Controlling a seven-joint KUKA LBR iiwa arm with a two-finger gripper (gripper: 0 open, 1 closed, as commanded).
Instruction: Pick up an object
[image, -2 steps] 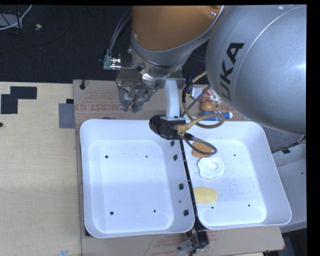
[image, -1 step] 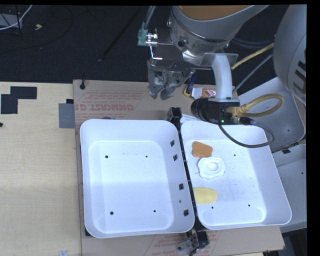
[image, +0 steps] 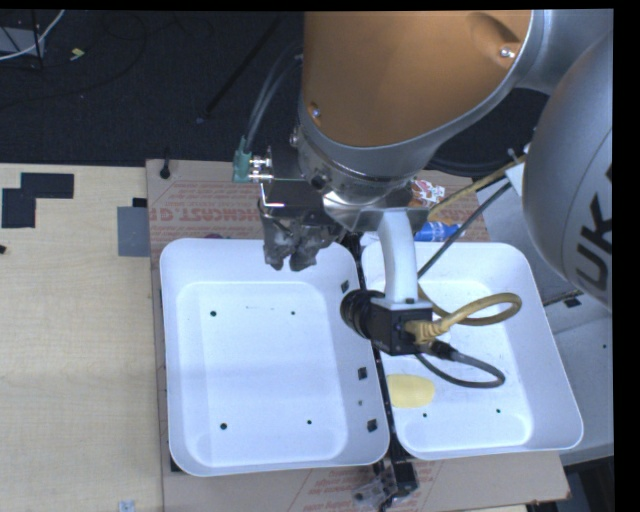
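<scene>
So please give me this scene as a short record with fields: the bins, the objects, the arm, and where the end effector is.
left bin: white, shallow, small dark holes in floor
right bin: white, shallow, beside the left one
yellow object: flat, lying in right bin near the divide
arm: grey with orange band, large in the upper frame
end effector: dark, above the far edge of left bin
cables: yellow and black, looping over right bin
grasp: nothing seen between the fingers
</scene>
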